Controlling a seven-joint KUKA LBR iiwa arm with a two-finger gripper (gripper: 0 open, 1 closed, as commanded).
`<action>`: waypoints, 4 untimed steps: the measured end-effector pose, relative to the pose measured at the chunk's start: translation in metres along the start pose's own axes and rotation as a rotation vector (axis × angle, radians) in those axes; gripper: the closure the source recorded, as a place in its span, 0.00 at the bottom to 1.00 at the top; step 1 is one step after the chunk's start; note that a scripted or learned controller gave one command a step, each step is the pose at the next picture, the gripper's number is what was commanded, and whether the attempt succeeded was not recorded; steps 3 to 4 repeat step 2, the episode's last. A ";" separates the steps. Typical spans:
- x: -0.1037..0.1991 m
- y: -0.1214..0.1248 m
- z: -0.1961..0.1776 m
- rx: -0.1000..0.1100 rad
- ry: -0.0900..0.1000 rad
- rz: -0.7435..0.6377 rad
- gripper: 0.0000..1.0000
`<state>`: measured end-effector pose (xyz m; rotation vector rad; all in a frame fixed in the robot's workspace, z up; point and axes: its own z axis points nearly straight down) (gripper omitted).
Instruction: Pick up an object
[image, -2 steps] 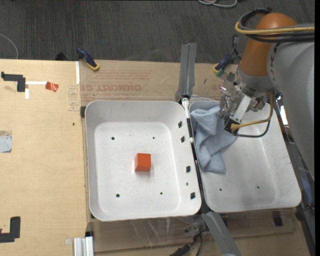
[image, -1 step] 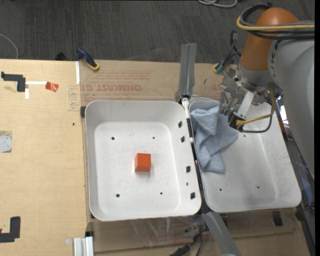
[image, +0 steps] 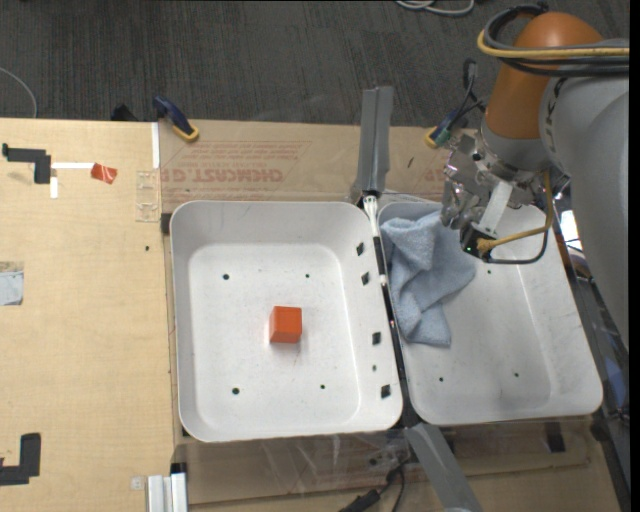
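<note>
A light blue cloth (image: 425, 275) lies crumpled along the left side of the right bin (image: 520, 340), partly draped over the rim between the two bins. My gripper (image: 462, 222) hangs over the back of the right bin, at the cloth's upper right corner and touching or nearly touching it. The cloth's top edge rises toward the gripper. An orange-red cube (image: 286, 325) sits near the middle of the left bin (image: 210, 390), far from the gripper.
A grey post (image: 374, 140) stands behind the seam between the bins. Clamps (image: 176, 118) hold the brown cardboard at the back. A wooden board (image: 70, 300) lies to the left of the bins.
</note>
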<state>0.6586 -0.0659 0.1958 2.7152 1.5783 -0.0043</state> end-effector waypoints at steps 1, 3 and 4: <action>-0.012 0.007 -0.009 0.001 0.001 0.047 1.00; -0.019 0.002 0.005 0.003 0.001 0.136 1.00; -0.019 0.002 0.005 0.003 0.001 0.136 1.00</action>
